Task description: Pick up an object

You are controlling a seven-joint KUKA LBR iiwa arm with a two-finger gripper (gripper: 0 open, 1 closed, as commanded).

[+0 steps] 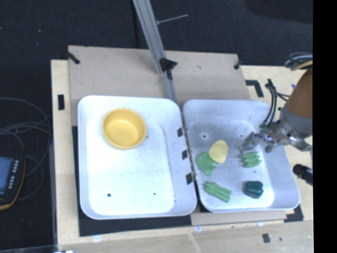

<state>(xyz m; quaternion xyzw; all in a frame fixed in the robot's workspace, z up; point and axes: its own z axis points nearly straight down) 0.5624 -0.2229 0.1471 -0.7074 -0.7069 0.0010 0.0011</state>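
Green ridged toy (251, 158) just beneath the hand (256, 141)

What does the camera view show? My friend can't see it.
A robot gripper hovers over the right bin, just above a small green toy. That bin also holds more green pieces and a yellow one; the left bin holds a yellow bowl.

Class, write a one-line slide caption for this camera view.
Claw poised over a light green toy in the right bin; yellow bowl in the left bin.
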